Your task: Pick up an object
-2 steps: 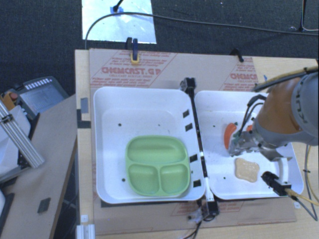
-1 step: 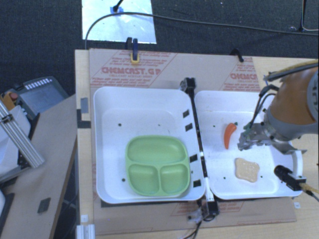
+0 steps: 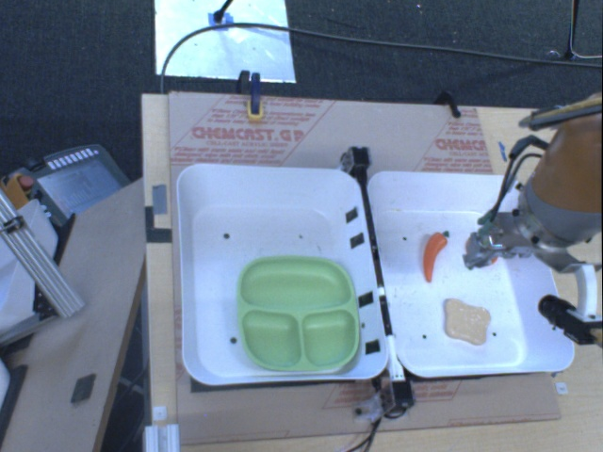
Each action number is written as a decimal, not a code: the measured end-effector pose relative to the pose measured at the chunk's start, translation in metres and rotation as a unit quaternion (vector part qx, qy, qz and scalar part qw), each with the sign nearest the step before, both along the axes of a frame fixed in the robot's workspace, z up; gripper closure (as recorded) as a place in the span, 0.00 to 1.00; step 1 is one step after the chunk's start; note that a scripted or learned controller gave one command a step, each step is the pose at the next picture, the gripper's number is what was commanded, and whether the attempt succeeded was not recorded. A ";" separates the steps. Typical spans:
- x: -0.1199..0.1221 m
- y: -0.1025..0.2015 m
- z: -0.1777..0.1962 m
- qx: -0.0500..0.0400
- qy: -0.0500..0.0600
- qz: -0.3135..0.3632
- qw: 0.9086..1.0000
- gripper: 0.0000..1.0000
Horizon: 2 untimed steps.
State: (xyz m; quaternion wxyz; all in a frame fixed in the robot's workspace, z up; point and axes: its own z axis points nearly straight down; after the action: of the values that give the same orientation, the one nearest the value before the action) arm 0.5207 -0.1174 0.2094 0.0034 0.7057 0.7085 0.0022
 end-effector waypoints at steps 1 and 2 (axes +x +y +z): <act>0.009 0.049 -0.006 0.002 0.003 0.002 1.000 1.00; 0.008 0.099 -0.010 0.001 0.003 0.002 1.000 1.00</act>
State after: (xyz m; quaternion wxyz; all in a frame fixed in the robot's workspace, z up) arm 0.5284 -0.0179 0.1997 0.0001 0.7042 0.7100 0.0011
